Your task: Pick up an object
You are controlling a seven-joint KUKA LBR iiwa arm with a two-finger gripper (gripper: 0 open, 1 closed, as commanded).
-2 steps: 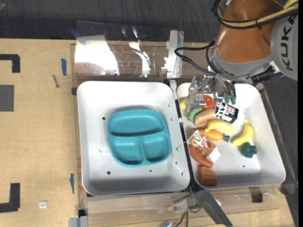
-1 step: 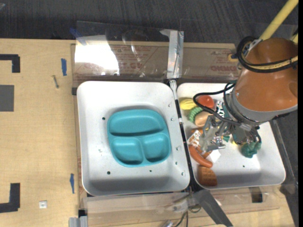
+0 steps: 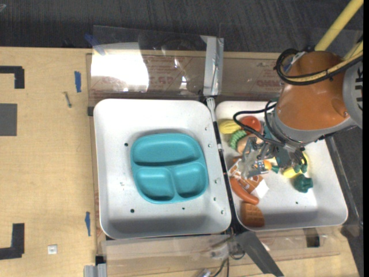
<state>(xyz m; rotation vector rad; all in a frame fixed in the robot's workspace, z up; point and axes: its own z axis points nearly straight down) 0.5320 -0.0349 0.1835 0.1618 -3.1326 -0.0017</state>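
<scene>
Reaching in from the right, the arm (image 3: pixel 314 94) is seen over the right bin (image 3: pixel 331 209), the gripper (image 3: pixel 258 159) lowered among the clutter.
Gripper state: cannot be told; the metal parts are tangled with the items beneath and no object is seen held.
Objects near gripper: small plastic toy foods are piled in the right bin's left half, touching or just beside the gripper.
Orange-red item (image 3: pixel 249 122): rounded, smooth, lying behind the gripper near the bin's far edge.
Yellow item (image 3: pixel 229 127): ridged, just left of the orange-red one.
Green item (image 3: pixel 303 183): lumpy, set to the gripper's right, apart from the pile.
Red sausage-shaped item (image 3: pixel 244 191): elongated, glossy, lying just in front of the gripper.
Brown item (image 3: pixel 252 214): flat, textured, at the near edge.
Left bin (image 3: pixel 109 154): white, shallow, rounded corners; a teal divided tray (image 3: pixel 169 166) of smooth plastic, with three compartments, is laid at its middle.
Bench (image 3: pixel 40 154): flat tan board.
</scene>
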